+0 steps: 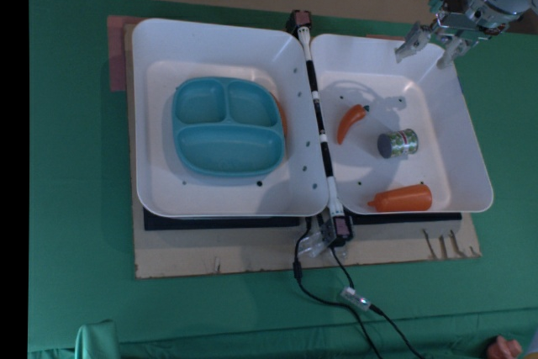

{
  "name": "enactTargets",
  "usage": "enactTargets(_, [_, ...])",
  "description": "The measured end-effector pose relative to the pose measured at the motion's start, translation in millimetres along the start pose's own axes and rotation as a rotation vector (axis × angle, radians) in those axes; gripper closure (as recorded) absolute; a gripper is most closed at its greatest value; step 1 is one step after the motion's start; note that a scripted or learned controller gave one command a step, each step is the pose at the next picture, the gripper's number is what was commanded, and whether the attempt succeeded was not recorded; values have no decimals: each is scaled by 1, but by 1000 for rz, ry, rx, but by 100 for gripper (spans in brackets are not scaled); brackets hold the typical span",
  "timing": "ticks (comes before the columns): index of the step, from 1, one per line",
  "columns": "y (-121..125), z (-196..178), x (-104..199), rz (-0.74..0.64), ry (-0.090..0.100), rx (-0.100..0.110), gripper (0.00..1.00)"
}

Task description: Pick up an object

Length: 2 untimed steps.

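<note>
While the fingers are hanging spread and gripping nothing over the right bin's far rim, the pepper, can and carrot are lying nearer the camera, below-left; the carrot is lying lengthwise across.

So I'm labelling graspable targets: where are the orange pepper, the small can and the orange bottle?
orange pepper (pixel 350 124), camera view, mid-body.
small can (pixel 398 144), camera view, its side.
orange bottle (pixel 403 198), camera view, its body.
</note>
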<state>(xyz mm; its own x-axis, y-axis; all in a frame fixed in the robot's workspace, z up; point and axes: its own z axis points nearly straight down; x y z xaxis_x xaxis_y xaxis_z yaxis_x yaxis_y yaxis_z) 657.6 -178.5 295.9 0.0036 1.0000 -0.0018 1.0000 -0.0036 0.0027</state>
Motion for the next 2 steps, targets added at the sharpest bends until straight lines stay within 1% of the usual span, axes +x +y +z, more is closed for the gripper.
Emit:
enactTargets(1, [34,106,64,-1,-2,-2,0])
enactTargets(2, [29,96,84,-1,-1,0,0])
